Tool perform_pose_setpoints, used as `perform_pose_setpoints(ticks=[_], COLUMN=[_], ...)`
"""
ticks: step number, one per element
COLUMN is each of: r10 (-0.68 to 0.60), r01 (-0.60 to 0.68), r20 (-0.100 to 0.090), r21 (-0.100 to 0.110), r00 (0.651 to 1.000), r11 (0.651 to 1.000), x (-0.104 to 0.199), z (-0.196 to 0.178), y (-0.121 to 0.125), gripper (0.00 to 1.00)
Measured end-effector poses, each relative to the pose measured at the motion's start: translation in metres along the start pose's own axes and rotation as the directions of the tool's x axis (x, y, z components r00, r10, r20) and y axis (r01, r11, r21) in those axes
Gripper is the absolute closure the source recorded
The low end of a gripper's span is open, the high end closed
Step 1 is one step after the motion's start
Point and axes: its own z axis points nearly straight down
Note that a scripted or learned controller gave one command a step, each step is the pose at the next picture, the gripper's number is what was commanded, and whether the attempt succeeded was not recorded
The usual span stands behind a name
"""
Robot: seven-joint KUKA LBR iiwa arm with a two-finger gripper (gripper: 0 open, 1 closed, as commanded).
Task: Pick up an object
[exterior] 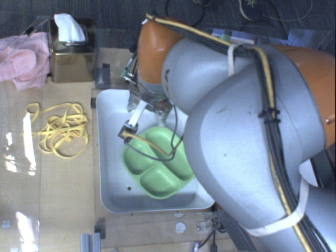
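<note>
A light green divided plate (157, 164) lies in the white bin (108, 161), toward its near right side, and the arm covers the plate's right edge. My gripper (155, 109) hangs over the far part of this bin, just beyond the plate's far rim. The orange band and grey wrist sit right above it and hide most of it. The big grey arm blocks the whole right half of the view, including the other bin.
A tangle of yellow bands (58, 128) lies on the bench left of the bin. A brown tissue box (71, 56) and a pink cloth (21, 62) sit at the far left. The bin's left part shows bare white floor.
</note>
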Motion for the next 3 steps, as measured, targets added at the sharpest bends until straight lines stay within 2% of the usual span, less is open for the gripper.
perform_pose_setpoints(ticks=[1, 2, 3], r10=[-0.249, -0.523, -0.523], r01=[0.249, 0.523, 0.523], r20=[-0.001, 0.000, -0.002], r21=[-0.002, -0.002, -0.005], r00=[0.969, 0.852, 0.852], r11=[0.969, 0.852, 0.852], x=[-0.067, -0.100, -0.098], z=[-0.113, -0.035, -0.045], y=[-0.062, -0.077, -0.076], gripper=[0.00, 0.00, 1.00])
